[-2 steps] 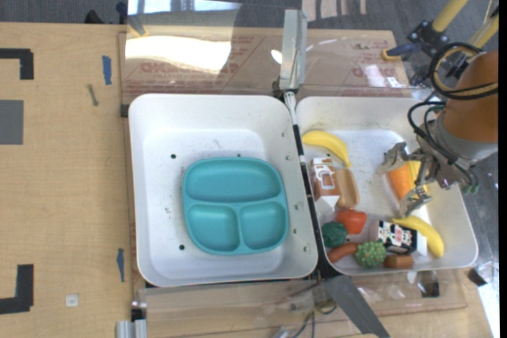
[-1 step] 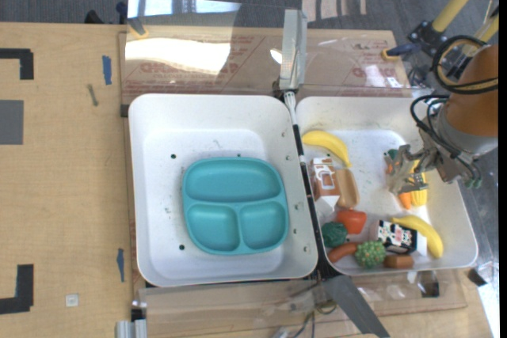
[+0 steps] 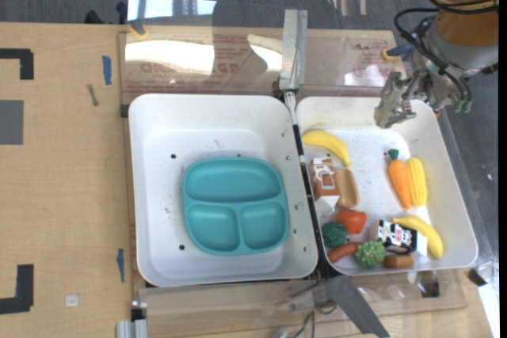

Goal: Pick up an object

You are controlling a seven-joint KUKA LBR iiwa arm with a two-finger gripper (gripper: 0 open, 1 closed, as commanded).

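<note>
Carrot [image 3: 400,180] lengthwise, leafy end up-frame

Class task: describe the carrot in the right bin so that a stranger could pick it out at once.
Start at the right-hand shallow white bin. Near its right wall lies the orange toy carrot with a green top, beside a yellow corn cob. It is the one orange, tapered piece there.
</note>
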